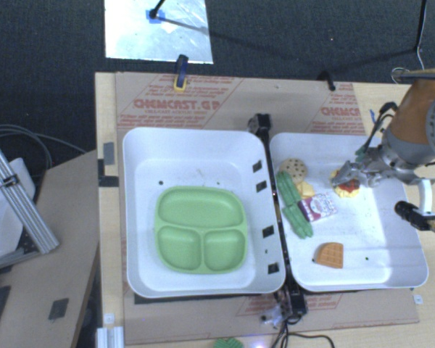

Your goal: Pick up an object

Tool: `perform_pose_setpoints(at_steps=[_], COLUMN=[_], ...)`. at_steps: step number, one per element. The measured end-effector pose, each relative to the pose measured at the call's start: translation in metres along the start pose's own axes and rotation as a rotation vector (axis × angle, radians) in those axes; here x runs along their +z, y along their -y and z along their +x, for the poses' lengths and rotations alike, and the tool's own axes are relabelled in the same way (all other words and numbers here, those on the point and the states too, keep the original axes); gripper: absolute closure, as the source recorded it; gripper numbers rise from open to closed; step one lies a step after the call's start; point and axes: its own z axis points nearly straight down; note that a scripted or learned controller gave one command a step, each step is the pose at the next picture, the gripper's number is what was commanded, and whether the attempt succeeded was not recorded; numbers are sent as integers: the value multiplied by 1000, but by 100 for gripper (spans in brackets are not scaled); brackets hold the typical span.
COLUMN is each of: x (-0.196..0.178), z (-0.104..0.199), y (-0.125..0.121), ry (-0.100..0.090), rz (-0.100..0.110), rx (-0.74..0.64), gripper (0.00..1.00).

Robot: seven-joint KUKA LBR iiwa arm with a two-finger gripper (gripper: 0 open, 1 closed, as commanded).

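Nearest the camera, along the front edge of the surface (225, 317), a tangle of small parts and a green scrap sat partly cut off by the bottom of the frame, too small to identify. Just behind them lay the two white bins side by side. The left bin (141, 216) held a green divided tray (201, 228) with three compartments, lying flat near its middle. In the right bin (399, 267), closest to the front, rested a small orange waffle-like piece (330, 254), well apart from the other items. Farther back, a long green pod-shaped object (293, 205) lay along the bin's left wall, with a purple-and-white packet (317, 208) just beside it and a small yellow piece (305, 190) touching or nearly touching both. Behind these sat a round cookie with dark chips (293, 169). To the right of that group, the gripper (346, 177) had its tips down over a small red and yellow object (347, 188); the metal parts overlapped the object, so whether the fingers were spread, closed, or clasping it could not be made out. The grey arm (413, 140) and its orange band (417, 104) were cut off by the right edge. At the far side, printed cardboard (203, 100) lay under the bins, and a shiny sheet (158, 20) lay beyond on dark carpet.
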Motion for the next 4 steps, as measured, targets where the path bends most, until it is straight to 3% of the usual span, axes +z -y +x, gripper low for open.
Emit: perform_pose_setpoints(at_steps=[1, 3, 4], x=[-1, -7, -1], z=[13, 3, 4], y=[-45, 18, -34], ry=[-2, -2, -2], rz=[-5, 2, -5], rx=[-9, -2, -7], gripper=[0, 0, 0])
